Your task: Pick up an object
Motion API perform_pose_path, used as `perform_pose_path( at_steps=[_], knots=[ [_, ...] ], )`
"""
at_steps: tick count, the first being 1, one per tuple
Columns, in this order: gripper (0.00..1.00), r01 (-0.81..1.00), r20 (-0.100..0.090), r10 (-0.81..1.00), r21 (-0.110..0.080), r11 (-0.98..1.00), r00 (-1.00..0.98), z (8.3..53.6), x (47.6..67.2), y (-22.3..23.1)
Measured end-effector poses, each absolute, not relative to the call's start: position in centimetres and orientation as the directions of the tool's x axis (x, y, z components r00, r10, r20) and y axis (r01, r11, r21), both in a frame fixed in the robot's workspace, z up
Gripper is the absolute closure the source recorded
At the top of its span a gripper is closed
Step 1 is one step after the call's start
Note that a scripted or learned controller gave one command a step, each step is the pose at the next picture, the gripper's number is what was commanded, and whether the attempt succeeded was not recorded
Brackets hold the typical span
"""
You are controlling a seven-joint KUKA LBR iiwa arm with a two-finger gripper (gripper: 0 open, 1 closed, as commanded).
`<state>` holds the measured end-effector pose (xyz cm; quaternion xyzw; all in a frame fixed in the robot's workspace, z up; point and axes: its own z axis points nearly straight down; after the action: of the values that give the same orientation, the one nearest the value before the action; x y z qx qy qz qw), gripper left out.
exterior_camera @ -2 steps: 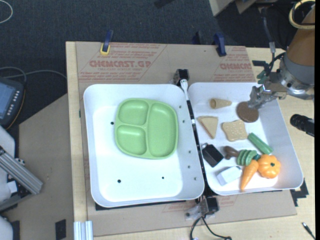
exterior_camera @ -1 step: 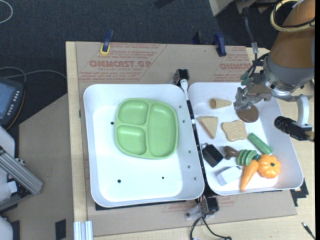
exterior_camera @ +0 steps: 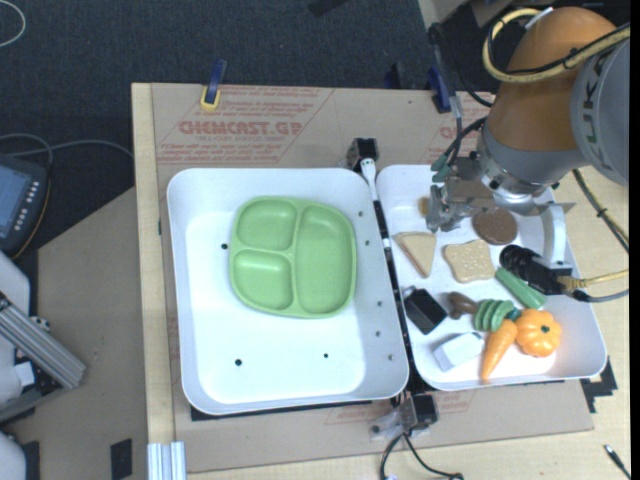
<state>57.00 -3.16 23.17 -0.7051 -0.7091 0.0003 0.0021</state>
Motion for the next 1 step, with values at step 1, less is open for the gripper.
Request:
perform_pose_path(
  at_steps=[1],
  knots=[
    [1.0, 1.0, 0.003, 1.0, -0.005, 0.005, -0.005, 21.8, 55.07, 1.63]
  ],
)
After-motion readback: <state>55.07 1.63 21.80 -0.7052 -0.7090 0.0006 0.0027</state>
